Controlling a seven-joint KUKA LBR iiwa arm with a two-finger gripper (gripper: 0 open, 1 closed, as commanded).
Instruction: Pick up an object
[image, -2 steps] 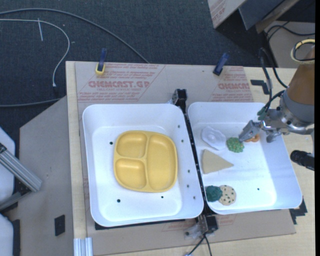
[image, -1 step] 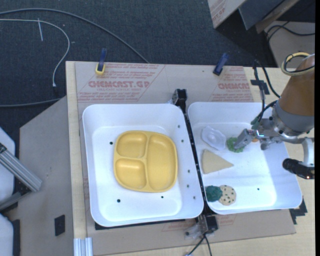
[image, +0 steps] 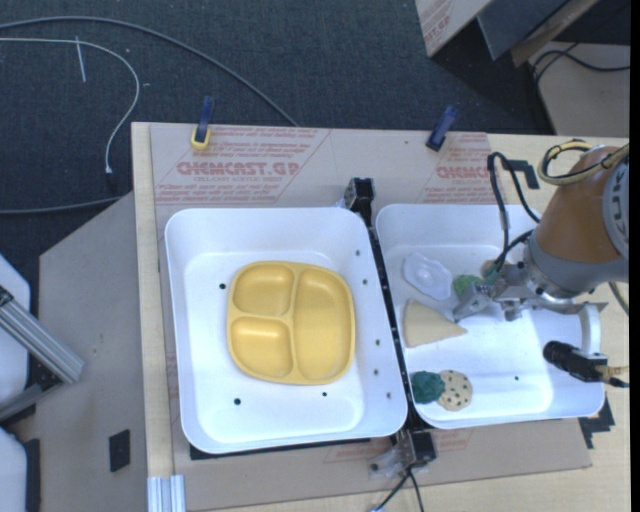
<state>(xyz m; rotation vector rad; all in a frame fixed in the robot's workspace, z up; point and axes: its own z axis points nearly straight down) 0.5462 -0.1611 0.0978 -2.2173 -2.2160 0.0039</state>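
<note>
Apparently end effector (image: 478, 297) beside green object (image: 464, 285).

The gripper (image: 478, 300) hides most of a green object (image: 465, 285), and the frame edge crops the arm (image: 585, 225).

Left bin (image: 190, 300): white, holding a yellow divided plate (image: 291, 322); right bin (image: 520, 395): white, holding a cream wedge (image: 430, 325), a green piece (image: 427, 385), a tan dark-speckled cookie (image: 455, 389) and a clear cup (image: 427, 273); arm (image: 580, 225): orange band, grey wrist.
</note>
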